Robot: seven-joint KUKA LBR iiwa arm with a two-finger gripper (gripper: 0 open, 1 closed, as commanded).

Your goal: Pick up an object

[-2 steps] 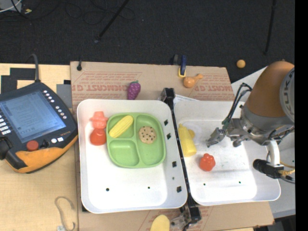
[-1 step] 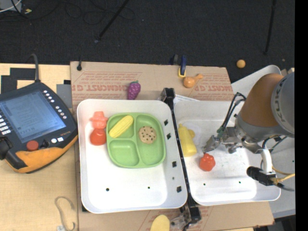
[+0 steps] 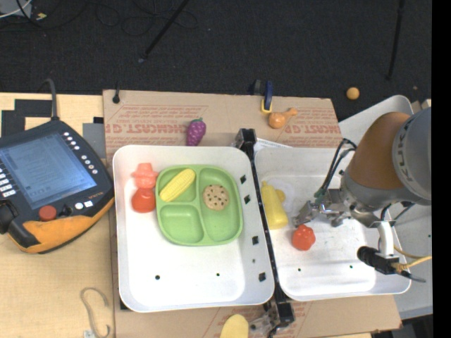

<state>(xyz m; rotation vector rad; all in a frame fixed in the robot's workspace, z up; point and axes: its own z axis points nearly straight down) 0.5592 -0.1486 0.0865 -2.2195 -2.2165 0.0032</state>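
Since the overhead camera view is all I have, I read everything from it. The gripper sits low in the right bin, reaching in from the right, and I cannot tell from here how its hand is set. The red tomato-like toy lies just below and slightly left of the tip, near it but not visibly clamped. It is round, so no long axis constrains my approach. The yellow toy lies to the gripper's left, close against the divider between bins, its long axis running up and down the picture; I judge it the harder pick because the wall crowds it. Below the red toy the bin floor is open, giving room to descend. In the left bin a green tray holds a corn cob and a cookie, with a red figure beside it, well apart from the arm.
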